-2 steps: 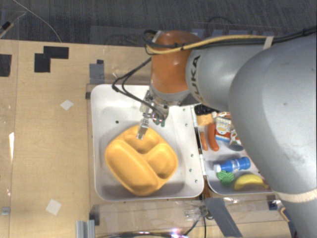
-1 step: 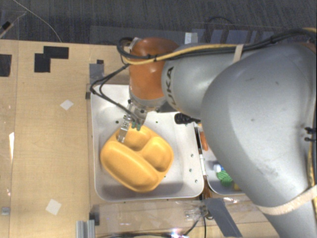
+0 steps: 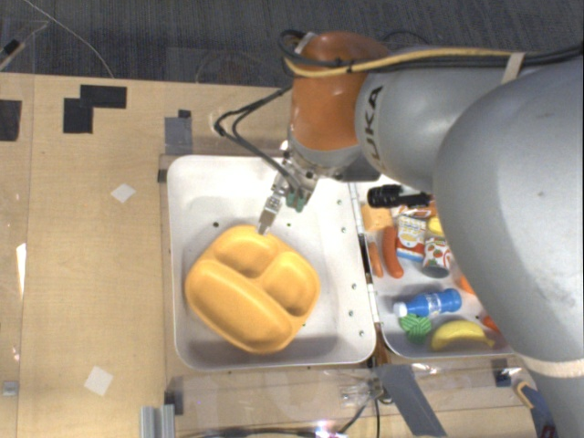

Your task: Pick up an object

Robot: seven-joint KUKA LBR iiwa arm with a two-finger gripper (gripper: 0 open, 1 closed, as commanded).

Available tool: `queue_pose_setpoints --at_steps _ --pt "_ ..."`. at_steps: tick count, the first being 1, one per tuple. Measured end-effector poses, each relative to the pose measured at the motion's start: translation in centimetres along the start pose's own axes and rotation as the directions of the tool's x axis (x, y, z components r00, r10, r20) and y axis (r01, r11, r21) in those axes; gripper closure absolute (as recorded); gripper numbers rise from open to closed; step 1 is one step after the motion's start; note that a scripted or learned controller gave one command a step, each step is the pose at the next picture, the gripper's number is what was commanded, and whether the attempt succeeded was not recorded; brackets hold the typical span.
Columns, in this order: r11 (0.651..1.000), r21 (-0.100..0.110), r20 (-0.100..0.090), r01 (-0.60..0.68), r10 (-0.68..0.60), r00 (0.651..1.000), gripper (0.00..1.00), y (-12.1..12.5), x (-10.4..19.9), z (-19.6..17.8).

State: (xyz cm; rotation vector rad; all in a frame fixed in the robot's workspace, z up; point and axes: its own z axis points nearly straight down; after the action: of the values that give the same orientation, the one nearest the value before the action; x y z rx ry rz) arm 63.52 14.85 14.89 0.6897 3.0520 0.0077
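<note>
pale wood covers the bench [image 3: 82, 272], with dark carpet beyond its far edge and a few black patches at its upper left. two white bins sit side by side on it. one large yellow pepper [image 3: 252, 287] lies in the left bin [image 3: 196, 190], filling its near half and resting against the front wall. the right bin [image 3: 388, 336], partly hidden by the arm [image 3: 474, 153], holds a heap of small things: one banana [image 3: 456, 335], one blue bottle [image 3: 434, 303], one green piece [image 3: 416, 328] just beside the banana, one red sausage [image 3: 392, 250], one small carton [image 3: 412, 229] whose print is too small to read, and one black piece [image 3: 394, 195] at the far end. grey letters on the arm read "uka" near the orange band [image 3: 328, 99]. the tool [image 3: 274, 210] hangs over the left bin, its tip just at the pepper's far edge; i cannot tell whether it is released or clenched, and nothing shows in its grasp.
</note>
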Motion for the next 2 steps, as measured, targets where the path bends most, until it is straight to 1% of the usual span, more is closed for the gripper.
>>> queue_pose_setpoints --at_steps 1,2 --pt "0.997 0.002 -0.009 -0.076 0.076 0.997 0.00 7.6 5.4 2.9" --pt "1.000 0.001 -0.002 0.018 -0.018 1.000 0.00 5.6 0.5 0.2"
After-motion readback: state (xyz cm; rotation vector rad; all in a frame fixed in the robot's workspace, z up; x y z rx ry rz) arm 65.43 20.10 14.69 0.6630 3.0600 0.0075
